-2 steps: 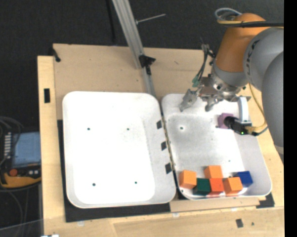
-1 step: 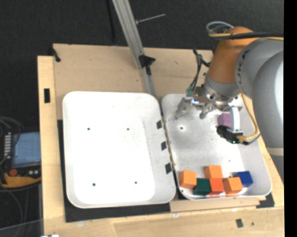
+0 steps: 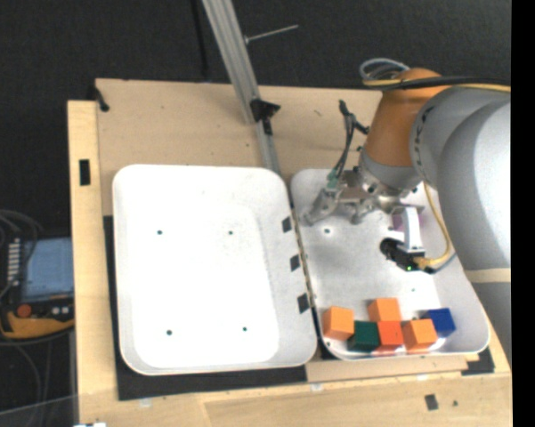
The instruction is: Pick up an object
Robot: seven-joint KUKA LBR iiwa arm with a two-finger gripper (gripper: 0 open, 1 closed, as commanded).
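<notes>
My gripper (image 3: 335, 212) hangs over the far left part of the right bin (image 3: 356, 256), below the orange wrist band. Its two metal fingers (image 3: 315, 213) stand spread, open, with nothing between them. The blocks lie huddled at the bin's near edge, well clear of the gripper: an orange block (image 3: 340, 321), a green block (image 3: 365, 335), a blue block (image 3: 441, 320), and more orange blocks (image 3: 391, 332) among them.
The left bin (image 3: 200, 265) lies beside the right one, with black clips (image 3: 295, 261) along the shared edge. A slanted metal pole (image 3: 240, 69) rises behind the bins. A black cable fitting (image 3: 401, 252) hangs off the wrist over the right bin.
</notes>
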